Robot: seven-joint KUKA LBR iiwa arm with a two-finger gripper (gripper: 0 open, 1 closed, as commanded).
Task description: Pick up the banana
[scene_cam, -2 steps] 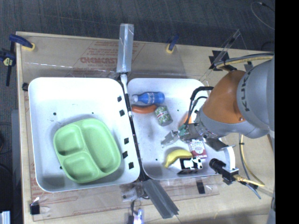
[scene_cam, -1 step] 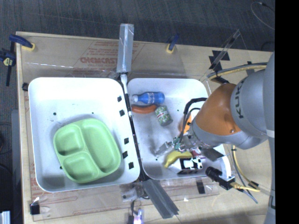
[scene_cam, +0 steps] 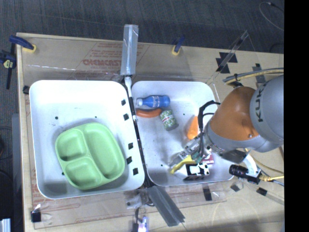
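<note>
The arm's orange wrist covers most of an orange item (scene_cam: 192,127) in the right bin (scene_cam: 159,88). Down by the tool (scene_cam: 193,159), a yellow thing, maybe the banana (scene_cam: 179,165), pokes out half hidden, its shape unclear.

Yellow banana (scene_cam: 179,165) flat near right bin's front

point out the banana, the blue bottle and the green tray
banana (scene_cam: 179,165): camera view, on the yellow body near its middle, at the front of the right bin.
blue bottle (scene_cam: 155,101): camera view, on the blue middle of the bottle lying on its side.
green tray (scene_cam: 99,151): camera view, on its large compartment.
</note>
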